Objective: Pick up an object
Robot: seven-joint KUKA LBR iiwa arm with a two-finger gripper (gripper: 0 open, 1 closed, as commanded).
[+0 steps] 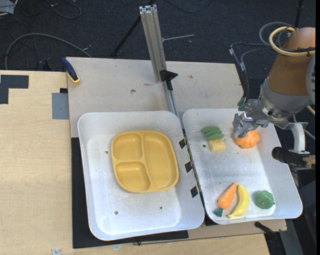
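In the right bin [240, 169], an orange fruit [247, 139] lies near the far right corner. My gripper [244, 125] hangs right over it, its fingers pointing down at the fruit's top left. A green leafy piece [212, 132] and a pale yellow block [217, 145] lie just left of the orange. At the near end of the bin rest a carrot [227, 195], a banana [240, 202] and a green apple [264, 199].
The left bin [96, 206] holds a yellow divided plate [144, 161]. A metal post [153, 41] rises behind the bins. Dark clips [187, 166] sit along the wall between the two bins. The arm [290, 73] comes in from the right.
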